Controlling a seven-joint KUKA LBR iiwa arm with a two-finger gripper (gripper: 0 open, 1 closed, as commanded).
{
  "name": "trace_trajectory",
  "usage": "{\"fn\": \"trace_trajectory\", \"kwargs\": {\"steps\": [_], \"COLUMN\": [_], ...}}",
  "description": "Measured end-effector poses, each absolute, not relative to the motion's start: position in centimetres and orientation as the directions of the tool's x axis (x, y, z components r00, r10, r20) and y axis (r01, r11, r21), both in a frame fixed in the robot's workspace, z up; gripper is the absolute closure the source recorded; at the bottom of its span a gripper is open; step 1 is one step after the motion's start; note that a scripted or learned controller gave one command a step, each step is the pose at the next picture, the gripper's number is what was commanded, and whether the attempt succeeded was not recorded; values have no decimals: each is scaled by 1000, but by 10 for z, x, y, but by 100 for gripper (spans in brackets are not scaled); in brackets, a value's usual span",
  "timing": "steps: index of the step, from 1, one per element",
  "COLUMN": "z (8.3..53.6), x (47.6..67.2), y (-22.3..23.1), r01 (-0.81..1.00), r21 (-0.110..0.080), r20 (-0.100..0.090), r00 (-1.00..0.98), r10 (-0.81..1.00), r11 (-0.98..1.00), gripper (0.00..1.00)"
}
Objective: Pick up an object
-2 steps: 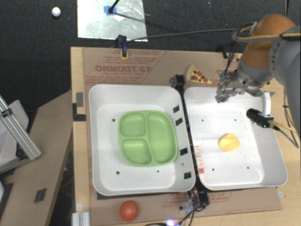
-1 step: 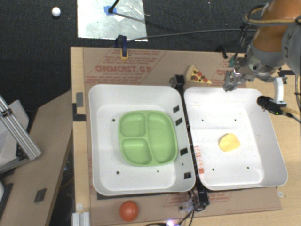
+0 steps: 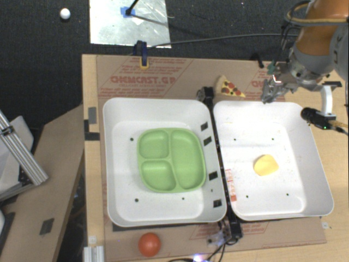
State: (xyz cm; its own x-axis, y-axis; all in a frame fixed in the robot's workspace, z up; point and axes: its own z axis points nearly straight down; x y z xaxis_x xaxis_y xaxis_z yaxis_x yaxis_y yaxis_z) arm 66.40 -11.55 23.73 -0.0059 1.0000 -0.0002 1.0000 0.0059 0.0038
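Cardboard-covered bench carried two white bins; the yellow object (image 3: pixel 265 165) lay in the right bin (image 3: pixel 311 190), lower centre-right of frame. The gripper (image 3: pixel 270 93) hung well apart at upper right; whether clenched I cannot tell. Nothing looked grasped; pickup remained undone.

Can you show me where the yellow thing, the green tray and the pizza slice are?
yellow thing (image 3: pixel 266 165), camera view, its middle, in the right bin.
green tray (image 3: pixel 170 159), camera view, centre divider, in the left bin.
pizza slice (image 3: pixel 230 87), camera view, its topping, behind the bins.
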Motion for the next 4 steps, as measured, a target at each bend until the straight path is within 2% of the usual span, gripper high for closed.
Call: {"fn": "trace_trajectory", "kwargs": {"steps": [2,4], "z": [215,237], "x": [646,627], "y": [-10,95], "r01": [1000,1000], "r21": [1,2], "r20": [2,3], "r00": [-9,-10], "r10": [1000,1000], "r11": [9,10], "gripper": [100,100]}}
